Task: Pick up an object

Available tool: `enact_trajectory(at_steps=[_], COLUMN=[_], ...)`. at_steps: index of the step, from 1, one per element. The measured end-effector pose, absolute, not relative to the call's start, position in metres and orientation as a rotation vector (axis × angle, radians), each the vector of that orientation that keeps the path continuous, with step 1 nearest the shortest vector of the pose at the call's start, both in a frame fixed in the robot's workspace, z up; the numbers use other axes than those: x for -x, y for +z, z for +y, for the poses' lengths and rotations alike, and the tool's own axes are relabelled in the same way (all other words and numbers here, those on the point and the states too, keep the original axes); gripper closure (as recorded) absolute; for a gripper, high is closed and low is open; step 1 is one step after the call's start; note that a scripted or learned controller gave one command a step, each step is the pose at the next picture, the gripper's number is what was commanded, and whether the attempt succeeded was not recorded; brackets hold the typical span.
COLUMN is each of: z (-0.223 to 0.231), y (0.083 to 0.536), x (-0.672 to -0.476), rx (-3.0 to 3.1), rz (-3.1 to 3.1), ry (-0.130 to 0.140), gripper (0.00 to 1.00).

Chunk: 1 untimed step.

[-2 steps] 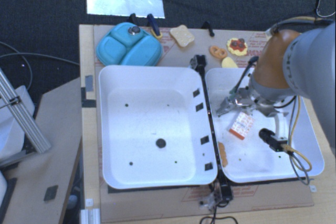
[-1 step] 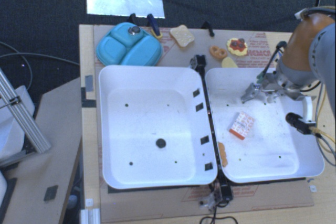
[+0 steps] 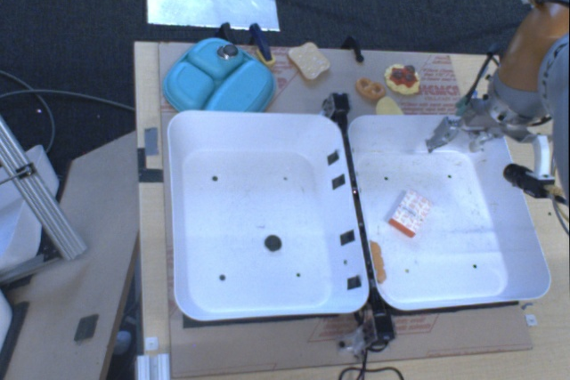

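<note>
A small red and white packet [image 3: 410,213] lies flat in the middle of the right bin [image 3: 517,280]. A thin orange-brown piece [image 3: 378,262] rests against that bin's left wall. In the left bin [image 3: 191,191] sits a small dark round object [image 3: 272,242]. My gripper [image 3: 456,133] hangs over the right bin's far right corner, above and to the right of the packet and well apart from it. Nothing shows in its grasp. The grey arm with its orange band [image 3: 534,40] enters from the right.
Behind the bins lie a blue divided plate [image 3: 218,77], a toast slice [image 3: 309,60], an orange pretzel-like piece [image 3: 370,87], a small red-topped tart [image 3: 403,77] and a yellow piece [image 3: 388,107]. A black divider [image 3: 352,191] runs between the bins.
</note>
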<state>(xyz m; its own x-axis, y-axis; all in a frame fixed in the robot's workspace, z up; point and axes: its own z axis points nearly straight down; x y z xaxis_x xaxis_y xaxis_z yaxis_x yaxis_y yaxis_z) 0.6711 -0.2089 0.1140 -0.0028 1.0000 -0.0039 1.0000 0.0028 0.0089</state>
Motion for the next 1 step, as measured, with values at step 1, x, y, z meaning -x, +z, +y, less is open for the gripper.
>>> enact_trajectory(at_steps=[1], z=[-0.2069], y=[0.1369], x=[-0.6003], rx=[-2.224], rz=[2.220], ry=[-0.001], gripper=[0.00])
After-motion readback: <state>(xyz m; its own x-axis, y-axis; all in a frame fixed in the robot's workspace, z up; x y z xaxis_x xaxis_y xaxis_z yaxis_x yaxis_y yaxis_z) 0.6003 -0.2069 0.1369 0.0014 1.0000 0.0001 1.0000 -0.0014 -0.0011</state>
